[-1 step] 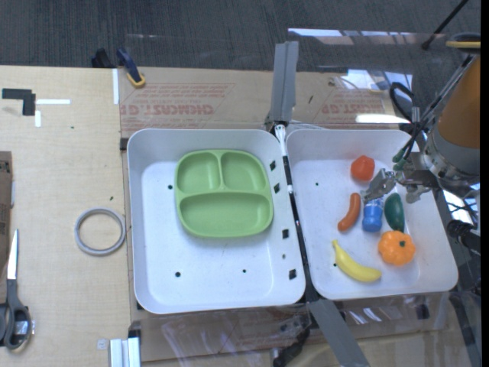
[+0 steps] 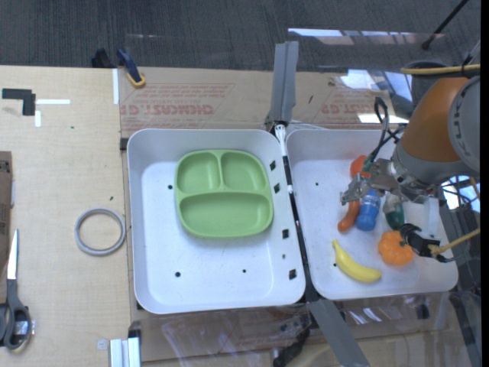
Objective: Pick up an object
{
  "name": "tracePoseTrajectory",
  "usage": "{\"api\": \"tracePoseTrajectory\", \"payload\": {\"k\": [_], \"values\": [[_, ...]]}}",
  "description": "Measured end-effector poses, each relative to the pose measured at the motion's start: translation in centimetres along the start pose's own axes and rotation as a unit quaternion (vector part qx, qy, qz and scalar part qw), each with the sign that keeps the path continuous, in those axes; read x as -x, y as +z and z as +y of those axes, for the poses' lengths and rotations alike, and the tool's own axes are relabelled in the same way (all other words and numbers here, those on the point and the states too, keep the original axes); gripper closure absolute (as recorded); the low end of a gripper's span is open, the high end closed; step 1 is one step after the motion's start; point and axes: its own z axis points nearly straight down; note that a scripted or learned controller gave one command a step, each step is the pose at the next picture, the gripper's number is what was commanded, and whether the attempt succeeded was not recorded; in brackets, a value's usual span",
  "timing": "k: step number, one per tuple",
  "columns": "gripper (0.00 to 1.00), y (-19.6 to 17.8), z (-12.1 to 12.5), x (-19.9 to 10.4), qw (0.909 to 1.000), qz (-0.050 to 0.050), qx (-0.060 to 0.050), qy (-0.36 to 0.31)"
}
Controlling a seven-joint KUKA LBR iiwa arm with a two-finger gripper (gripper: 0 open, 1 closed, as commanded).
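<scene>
The arm (image 2: 443, 128) reaches over the right bin (image 2: 321, 281), and its gripper (image 2: 365, 193) hangs low among the items near the middle of that bin. Whether the pincer is wide, narrow or holding anything cannot be told from this angle.

Taking the gripper as the landmark: a blue bottle (image 2: 367, 212) stands right under it, touching or nearly so. A red-orange piece (image 2: 348, 219) lies just left of the bottle. An orange item (image 2: 358, 164) sits just above the gripper. A green item (image 2: 394, 218) is just right of it. An orange fruit (image 2: 395, 249) rests below and right. A banana (image 2: 355, 265) lies below, near the bin's front edge.

Well left of the gripper, the left bin (image 2: 153, 281) holds a green plate (image 2: 224, 193).
</scene>
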Motion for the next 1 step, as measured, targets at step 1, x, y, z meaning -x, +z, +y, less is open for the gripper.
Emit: {"api": "tracePoseTrajectory", "payload": {"k": [1], "values": [[0.0, 2.43, -0.04, 1.3, 0.9958, 0.0, 0.001, -0.092]]}}
